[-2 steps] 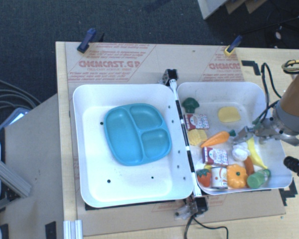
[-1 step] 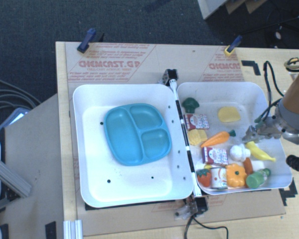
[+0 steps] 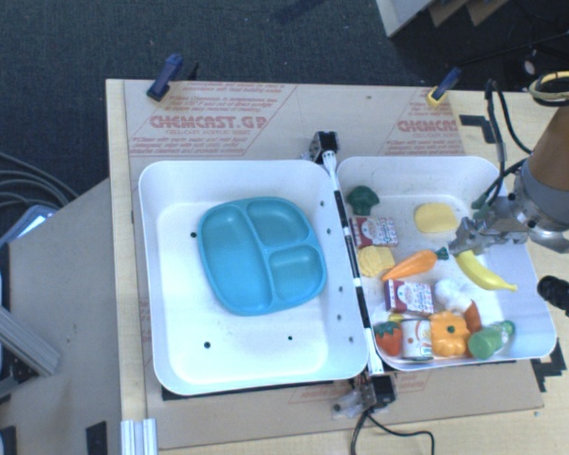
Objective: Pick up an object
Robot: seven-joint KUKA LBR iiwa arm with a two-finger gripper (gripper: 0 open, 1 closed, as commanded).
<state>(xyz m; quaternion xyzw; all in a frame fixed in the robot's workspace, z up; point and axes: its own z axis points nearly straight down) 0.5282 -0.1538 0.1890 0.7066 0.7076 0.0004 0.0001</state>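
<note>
Gripper (image 3: 469, 236) state unclear, above right bin (image 3: 474, 167); banana (image 3: 484, 271), carrot (image 3: 412, 264), lemon (image 3: 436, 217) crowd close.

Arm (image 3: 555, 173) enters from the right edge — orange band uppermost, grey wrist section below it, angled down and to the left. Gripper (image 3: 474, 238) low at the end of the wrist, metal parts pointing left — too blurred and small to read the grasping end.
</note>
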